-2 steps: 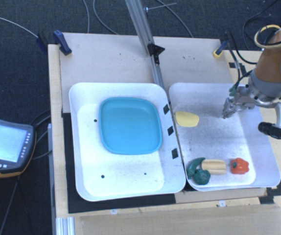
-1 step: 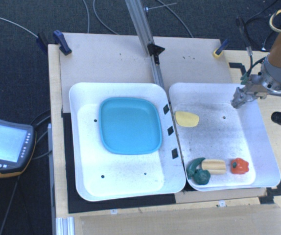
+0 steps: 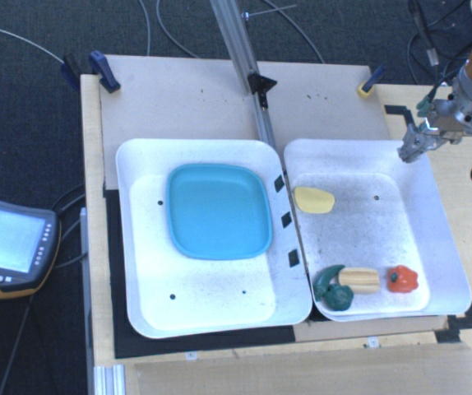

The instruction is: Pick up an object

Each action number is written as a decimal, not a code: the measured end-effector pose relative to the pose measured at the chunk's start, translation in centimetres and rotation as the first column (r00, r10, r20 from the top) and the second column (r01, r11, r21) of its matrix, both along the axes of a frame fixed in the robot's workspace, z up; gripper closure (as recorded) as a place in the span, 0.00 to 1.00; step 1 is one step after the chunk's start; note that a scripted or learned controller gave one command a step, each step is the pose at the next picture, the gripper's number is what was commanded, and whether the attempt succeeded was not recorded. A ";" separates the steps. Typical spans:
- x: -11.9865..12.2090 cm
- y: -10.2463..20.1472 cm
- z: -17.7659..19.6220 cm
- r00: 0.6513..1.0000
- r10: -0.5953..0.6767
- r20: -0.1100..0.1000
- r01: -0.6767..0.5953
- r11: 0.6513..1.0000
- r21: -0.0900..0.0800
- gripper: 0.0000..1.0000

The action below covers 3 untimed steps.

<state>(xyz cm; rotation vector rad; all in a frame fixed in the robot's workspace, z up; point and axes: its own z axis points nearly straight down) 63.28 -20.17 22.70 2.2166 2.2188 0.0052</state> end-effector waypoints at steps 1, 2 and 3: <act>0.1 0.0 4.1 1.000 -0.001 -0.002 0.001 1.000 0.000 1.00; 0.1 5.5 4.6 1.000 0.004 -0.004 -0.004 1.000 0.002 1.00; 0.3 11.8 4.3 1.000 0.004 -0.005 -0.004 1.000 0.003 1.00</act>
